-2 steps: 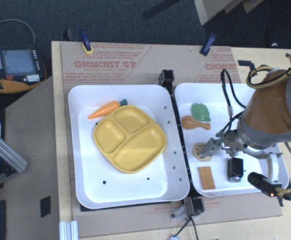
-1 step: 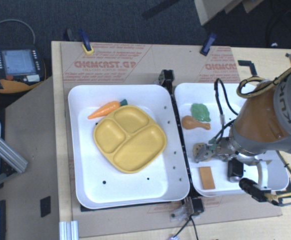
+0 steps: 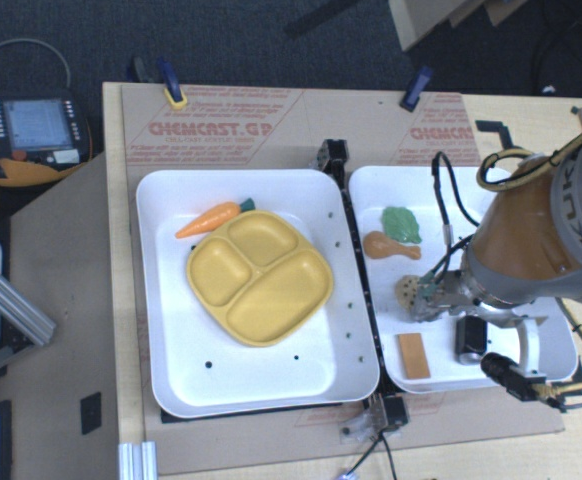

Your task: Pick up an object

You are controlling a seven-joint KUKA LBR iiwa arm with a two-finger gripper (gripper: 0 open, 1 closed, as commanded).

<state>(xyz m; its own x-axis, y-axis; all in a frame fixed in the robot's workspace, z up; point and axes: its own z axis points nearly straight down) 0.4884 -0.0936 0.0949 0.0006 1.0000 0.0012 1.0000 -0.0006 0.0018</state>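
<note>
Hand [image 3: 428,298] is hanging low inside the right bin [image 3: 411,175], right against a round speckled cookie [image 3: 407,290], and from up here I cannot tell whether it is spread or pressed together. That cookie is looking like the target, lying on the bin floor at the hand's tip, though nothing is showing it gripped yet.

To do this well, the hand is going to need to be centred over the cookie before closing. It is flat and low, so a pinch from the edge is likely to skid it away instead of lifting it. A straight, slow rise would be the safe way to finish.

Nearest the camera, a tan block [image 3: 412,355] is lying flat near the bin's front wall, just clear of the hand. Beyond the cookie, a brown drumstick [image 3: 389,246] is lying close by, and a green leafy piece [image 3: 402,224] is sitting just behind it. Both are crowding the far side, so a wide approach is risking a bump there. The arm [image 3: 531,238] is covering much of the bin's right half.

Over in the left bin [image 3: 161,298], a yellow divided plate [image 3: 259,278] is taking the middle, with a carrot [image 3: 209,219] resting at its far rim. Both are well apart from the action.
</note>
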